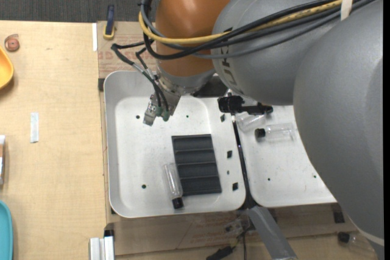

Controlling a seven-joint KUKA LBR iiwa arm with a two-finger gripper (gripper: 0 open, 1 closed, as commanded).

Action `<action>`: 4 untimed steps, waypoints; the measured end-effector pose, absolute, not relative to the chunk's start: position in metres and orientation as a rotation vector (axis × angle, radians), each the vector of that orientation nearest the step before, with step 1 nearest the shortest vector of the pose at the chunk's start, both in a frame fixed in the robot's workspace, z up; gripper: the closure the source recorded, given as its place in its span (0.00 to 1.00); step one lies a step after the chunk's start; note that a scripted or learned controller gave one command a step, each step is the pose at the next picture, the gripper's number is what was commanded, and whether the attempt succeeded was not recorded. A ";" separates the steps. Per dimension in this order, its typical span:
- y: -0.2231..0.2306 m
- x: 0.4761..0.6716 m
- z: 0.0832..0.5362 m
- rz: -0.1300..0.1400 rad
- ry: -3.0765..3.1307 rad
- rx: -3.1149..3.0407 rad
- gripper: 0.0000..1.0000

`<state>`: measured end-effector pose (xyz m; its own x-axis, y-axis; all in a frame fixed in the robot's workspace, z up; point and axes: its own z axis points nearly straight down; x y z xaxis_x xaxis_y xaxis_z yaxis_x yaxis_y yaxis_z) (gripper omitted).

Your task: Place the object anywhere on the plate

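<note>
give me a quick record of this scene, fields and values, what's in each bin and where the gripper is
left bin: dark ribbed plate; clear tube with black cap lying along the plate's left edge
right bin: second clear tube near its upper left corner
gripper: over the left bin's upper part, up and left of the plate, apart from both tubes
fingers: too small and blurred to read
arm: reaches in from the right, covering much of the right bin
bench: wooden surface left of the bins
</note>
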<state>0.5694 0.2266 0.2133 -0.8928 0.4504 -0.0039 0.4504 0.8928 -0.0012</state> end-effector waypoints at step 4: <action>0.228 0.520 0.408 0.001 3.037 -0.786 1.00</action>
<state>0.5198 0.2284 0.4075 -0.8745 -0.4851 -0.0044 -0.4851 0.8745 -0.0003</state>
